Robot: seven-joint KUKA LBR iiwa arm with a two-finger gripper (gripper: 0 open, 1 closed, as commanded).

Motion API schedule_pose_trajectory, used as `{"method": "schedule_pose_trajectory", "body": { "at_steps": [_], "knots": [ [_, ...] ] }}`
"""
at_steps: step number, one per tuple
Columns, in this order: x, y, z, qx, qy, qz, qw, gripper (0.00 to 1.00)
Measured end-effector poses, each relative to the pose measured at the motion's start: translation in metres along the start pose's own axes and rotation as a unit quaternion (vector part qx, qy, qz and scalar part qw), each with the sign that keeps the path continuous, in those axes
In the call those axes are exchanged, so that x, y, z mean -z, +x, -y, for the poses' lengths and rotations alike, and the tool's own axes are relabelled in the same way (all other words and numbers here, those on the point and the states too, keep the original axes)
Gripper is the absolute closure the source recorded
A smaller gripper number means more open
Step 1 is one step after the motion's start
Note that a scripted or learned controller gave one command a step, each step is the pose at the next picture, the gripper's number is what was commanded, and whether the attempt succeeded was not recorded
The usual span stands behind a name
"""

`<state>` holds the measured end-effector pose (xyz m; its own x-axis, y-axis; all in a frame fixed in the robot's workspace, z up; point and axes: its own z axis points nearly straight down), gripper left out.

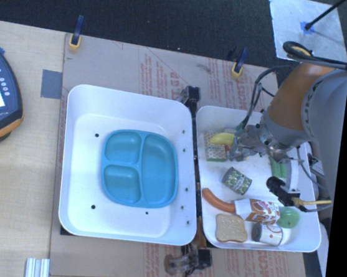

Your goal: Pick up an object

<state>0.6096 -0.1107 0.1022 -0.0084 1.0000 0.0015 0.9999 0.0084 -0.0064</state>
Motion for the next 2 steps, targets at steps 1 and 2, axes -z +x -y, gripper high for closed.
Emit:
{"method": "schedule_pose_trajectory", "body": {
  "at_steps": [1, 2],
  "knots": [
    [0.000, 0.000, 0.000, 0.000, 0.000, 0.000, 1.0000, 0.00],
    [-0.009, -0.006, 0.071, -0.002, -0.003, 0.000, 1.0000, 0.00]
  ]
}}
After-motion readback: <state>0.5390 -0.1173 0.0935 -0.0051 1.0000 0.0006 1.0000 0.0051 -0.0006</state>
